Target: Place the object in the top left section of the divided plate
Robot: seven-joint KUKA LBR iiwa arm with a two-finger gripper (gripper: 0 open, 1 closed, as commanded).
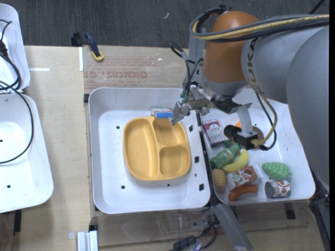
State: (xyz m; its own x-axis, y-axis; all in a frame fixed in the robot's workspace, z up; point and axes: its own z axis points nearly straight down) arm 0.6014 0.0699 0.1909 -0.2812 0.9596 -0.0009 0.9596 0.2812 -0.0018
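The jaws point(178, 114) pinch a small blue-and-white box point(162, 112) at the far rim of the yellow divided plate point(156, 148), which lies in the left bin point(104, 156). The right bin point(298, 150) holds toy foods.

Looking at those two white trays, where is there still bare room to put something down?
The left bin has bare floor left of and below the yellow divided plate; the plate's three sections look bare too. Its top edge is tight: the gripper hangs by a small blue-and-white object. The right bin is crowded with toy food.
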